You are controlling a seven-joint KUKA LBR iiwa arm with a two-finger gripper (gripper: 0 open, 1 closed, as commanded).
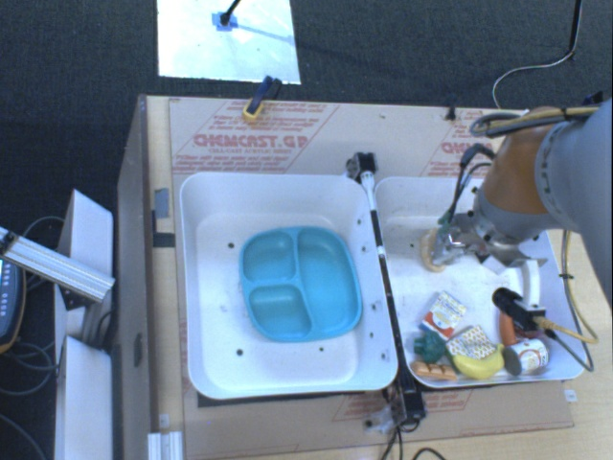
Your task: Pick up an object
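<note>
My gripper (443,248) is low in the right bin (402,199), near its left wall. A small tan round object (430,252) lies right at the gripper's tip, partly hidden by it. Whether it is touching the gripper is unclear. The grey arm with its orange band (517,175) comes in from the right above the bin.
Along the right bin's front lie a red and white carton (444,312), a green item (430,349), a yellow fruit (478,361), an orange piece (506,330) and a small can (528,356). The left bin (215,209) holds a blue divided tray (299,282).
</note>
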